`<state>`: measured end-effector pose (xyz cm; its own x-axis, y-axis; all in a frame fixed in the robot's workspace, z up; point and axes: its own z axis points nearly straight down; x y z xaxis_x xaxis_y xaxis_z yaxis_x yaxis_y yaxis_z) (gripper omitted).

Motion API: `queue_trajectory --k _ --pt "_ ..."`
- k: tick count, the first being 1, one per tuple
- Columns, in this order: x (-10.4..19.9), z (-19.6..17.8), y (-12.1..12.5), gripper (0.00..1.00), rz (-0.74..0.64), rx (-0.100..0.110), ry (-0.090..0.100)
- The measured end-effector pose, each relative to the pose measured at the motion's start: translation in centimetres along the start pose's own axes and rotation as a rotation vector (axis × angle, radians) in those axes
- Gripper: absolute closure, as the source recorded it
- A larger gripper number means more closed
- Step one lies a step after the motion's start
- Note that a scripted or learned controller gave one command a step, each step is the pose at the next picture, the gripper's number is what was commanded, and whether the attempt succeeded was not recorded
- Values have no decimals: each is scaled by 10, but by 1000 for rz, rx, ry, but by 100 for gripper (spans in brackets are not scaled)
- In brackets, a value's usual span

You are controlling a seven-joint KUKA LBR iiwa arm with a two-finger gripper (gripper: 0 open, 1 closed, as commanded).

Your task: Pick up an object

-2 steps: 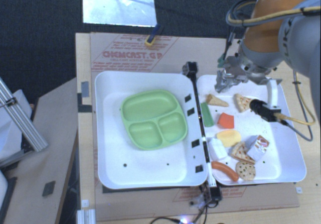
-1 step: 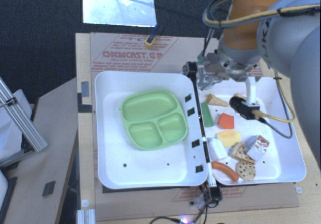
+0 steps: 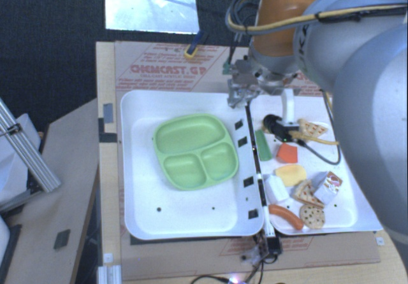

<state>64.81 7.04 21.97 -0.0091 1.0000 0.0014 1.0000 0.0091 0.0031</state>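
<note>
Two white bins sit mid-frame: the left bin [image 3: 137, 168] carries a green tray [image 3: 194, 151], the right bin [image 3: 344, 209] small food pieces. Nothing is lifted; the claw [image 3: 241, 95] hovers above the divider, its state unclear.

Two bins side by side on desk [image 3: 76, 149]. Left bin [image 3: 140, 213] holds a divided tray [image 3: 194, 151], roughly mid-bin. Right bin [image 3: 344, 213] holds small food items [image 3: 299, 181], w/ sausage [image 3: 285, 216] at front, nr the divider.

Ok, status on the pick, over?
Gripper over the bins' divider, far end. Toy food pile untouched in the right bin. Green tray in the left bin.
</note>
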Motion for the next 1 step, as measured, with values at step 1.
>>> queue_trajectory --k 1 --pt "24 4 5 100 2 1 -1"
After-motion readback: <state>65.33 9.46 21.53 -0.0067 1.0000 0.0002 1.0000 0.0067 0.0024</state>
